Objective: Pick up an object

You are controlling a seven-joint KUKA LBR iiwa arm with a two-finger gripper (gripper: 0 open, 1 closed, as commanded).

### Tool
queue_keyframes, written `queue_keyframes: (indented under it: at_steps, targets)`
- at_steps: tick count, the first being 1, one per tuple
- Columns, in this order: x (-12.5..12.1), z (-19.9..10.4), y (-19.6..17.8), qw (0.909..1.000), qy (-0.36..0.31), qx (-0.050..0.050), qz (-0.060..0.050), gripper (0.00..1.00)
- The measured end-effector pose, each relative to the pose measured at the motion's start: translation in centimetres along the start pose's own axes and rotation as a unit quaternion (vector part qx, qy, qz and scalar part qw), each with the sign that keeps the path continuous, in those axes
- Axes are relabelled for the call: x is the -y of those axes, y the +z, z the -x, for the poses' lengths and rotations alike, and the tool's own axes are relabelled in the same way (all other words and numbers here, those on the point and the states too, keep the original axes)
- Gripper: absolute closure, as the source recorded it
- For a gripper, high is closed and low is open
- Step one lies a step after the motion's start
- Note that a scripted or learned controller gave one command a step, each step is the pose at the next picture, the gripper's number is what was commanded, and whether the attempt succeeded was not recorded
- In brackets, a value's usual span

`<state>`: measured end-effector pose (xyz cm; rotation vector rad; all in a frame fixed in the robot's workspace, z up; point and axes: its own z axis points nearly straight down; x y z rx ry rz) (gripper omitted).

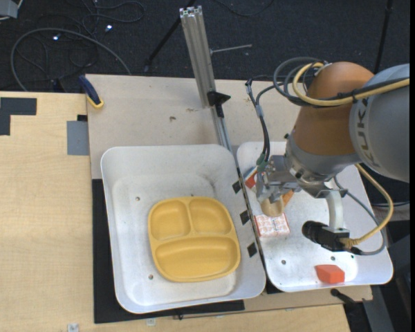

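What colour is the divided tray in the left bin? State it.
Yellow; the tray shows plainly in the camera view.

Even overhead light, soft shadows, detail perhaps slightly blurred.

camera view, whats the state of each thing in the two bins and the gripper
yellow divided plate: flat and upright in the left bin, compartments bare
pink-and-white packet: lying flat in the right bin, just below the gripper
orange block: resting near the right bin's front edge, apart from the packet
gripper: low over the right bin, above the packet
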<state>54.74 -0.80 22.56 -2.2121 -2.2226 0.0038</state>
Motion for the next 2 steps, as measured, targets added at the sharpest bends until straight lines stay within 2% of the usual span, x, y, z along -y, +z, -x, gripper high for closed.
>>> queue_keyframes:
  at_steps: [1, 2]
  targets:
    - [2.2, -4.2, -0.5, 1.0, 0.0, 0.0, 0.0, 1.0]
    - [3.5, -9.7, 0.7, 1.0, 0.0, 0.0, -0.001, 1.0]
